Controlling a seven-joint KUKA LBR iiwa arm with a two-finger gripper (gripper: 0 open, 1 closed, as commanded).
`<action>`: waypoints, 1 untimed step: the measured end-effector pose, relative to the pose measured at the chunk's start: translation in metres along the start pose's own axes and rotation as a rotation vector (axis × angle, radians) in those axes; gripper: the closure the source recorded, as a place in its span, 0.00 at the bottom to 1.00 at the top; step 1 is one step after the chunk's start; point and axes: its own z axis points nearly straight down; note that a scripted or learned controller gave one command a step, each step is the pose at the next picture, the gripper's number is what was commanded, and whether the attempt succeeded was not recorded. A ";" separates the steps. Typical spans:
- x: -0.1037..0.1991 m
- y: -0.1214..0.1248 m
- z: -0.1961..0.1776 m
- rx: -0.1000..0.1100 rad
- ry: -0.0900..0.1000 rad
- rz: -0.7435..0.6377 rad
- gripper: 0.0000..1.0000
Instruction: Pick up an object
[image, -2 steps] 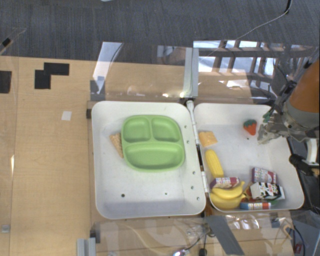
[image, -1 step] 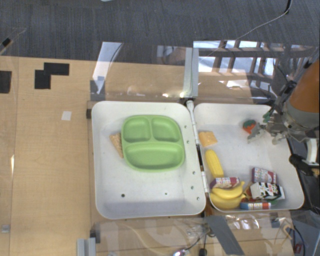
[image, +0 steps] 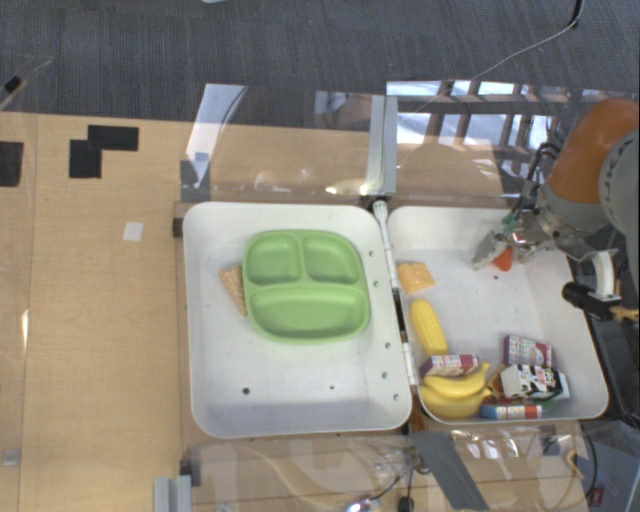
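Observation:
My gripper hangs over the far right part of the right bin. A small orange-red object sits between its two grey fingers, and the gripper looks shut on it. Elsewhere in that bin lie an orange cracker-like piece, a yellow corn cob, a banana, a small pink-labelled can, a pink packet, a black-and-white carton and a marker.
The left bin holds a green divided plate with a tan cracker tucked at its left edge. A metal divider separates the bins. Clear plastic walls stand behind and in front of the bins.

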 end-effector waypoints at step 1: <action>0.019 0.021 0.000 0.000 0.001 0.012 0.00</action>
